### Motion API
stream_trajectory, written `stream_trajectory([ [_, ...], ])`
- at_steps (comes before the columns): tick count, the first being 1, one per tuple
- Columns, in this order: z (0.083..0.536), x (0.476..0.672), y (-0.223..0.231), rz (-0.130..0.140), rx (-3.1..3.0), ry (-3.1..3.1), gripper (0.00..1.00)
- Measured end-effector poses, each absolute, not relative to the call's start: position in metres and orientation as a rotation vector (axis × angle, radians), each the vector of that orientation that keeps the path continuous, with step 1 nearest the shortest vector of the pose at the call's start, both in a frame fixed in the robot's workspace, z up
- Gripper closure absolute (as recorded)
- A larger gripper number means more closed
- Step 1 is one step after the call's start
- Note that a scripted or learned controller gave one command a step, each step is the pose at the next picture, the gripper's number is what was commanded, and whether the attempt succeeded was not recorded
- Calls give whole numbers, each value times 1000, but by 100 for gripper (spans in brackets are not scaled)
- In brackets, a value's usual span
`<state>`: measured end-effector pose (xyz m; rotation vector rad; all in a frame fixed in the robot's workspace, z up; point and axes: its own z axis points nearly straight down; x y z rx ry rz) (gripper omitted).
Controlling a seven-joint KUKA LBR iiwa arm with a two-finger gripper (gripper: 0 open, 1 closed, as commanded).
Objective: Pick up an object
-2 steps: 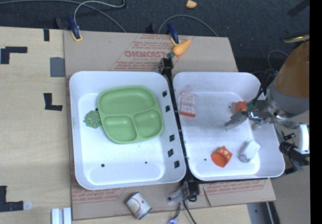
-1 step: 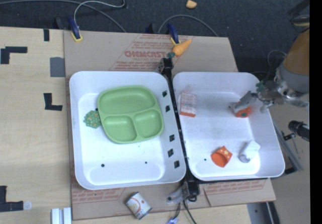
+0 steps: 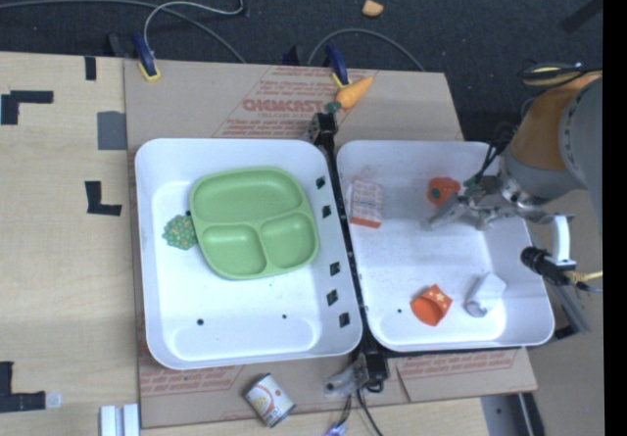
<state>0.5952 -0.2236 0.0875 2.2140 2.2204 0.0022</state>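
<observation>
Camera view, right of the frame: your end effector point(image 3: 468, 207) sits low in the right bin point(image 3: 392, 321), just beside a small red-orange object point(image 3: 442, 190) at its upper middle. You cannot tell its state from here, and nothing is visibly held. The orange piece point(image 3: 430, 305), grey piece point(image 3: 482, 293) and pale packet point(image 3: 365, 202) lie on the bin floor. Judged so, the pick remains undone.
</observation>
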Motion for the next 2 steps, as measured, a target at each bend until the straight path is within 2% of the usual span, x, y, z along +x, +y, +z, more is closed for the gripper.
stream_trajectory([
  [1, 87, 665, -184, 5, 2213, 2222, 0],
  [2, 97, 665, -186, -1, 2211, 2221, 100],
])
